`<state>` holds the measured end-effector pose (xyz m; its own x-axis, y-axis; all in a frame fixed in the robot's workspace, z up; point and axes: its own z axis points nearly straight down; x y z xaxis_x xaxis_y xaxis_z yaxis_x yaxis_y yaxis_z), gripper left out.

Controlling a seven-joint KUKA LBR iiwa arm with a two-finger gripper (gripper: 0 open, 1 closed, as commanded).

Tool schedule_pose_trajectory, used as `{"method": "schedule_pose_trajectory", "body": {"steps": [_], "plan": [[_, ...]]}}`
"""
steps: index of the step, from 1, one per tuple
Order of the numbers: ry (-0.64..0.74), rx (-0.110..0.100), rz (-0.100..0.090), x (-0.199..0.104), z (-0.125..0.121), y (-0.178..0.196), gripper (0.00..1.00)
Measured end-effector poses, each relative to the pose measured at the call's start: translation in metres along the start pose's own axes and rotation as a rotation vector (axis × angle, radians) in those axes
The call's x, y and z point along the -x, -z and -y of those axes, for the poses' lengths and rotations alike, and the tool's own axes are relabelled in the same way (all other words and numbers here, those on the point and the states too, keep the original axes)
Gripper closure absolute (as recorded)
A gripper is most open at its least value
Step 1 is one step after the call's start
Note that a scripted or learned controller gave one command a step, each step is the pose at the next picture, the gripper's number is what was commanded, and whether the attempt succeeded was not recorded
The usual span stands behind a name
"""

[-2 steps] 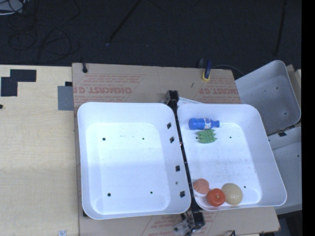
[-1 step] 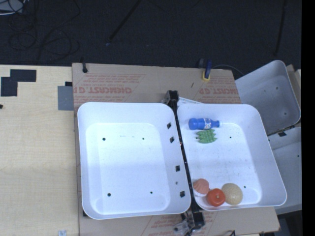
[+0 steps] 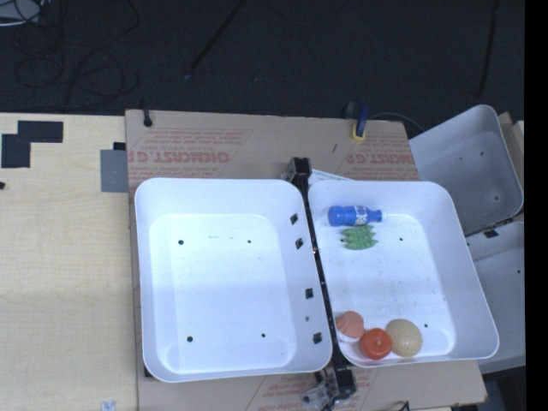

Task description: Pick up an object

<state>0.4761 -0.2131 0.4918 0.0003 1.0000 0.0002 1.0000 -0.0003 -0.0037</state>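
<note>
A small blue plastic bottle with a white label [image 3: 354,216] is seen lying on its side by the far edge of the right white bin [image 3: 445,229], just beside a green leafy toy [image 3: 360,239]. It is judged light, stiff and slippery, best taken across its middle. The gripper's state cannot be told.

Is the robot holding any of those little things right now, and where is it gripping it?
Nothing is held. The blue plastic bottle, green leafy toy and three round toys all lie loose in the right white bin.
</note>
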Motion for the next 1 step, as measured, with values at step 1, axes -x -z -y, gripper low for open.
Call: {"method": "schedule_pose_trajectory", "body": {"steps": [1], "plan": [[-0.001,0.001,0.0,0.0,-0.0001,-0.0076,1.0]]}}
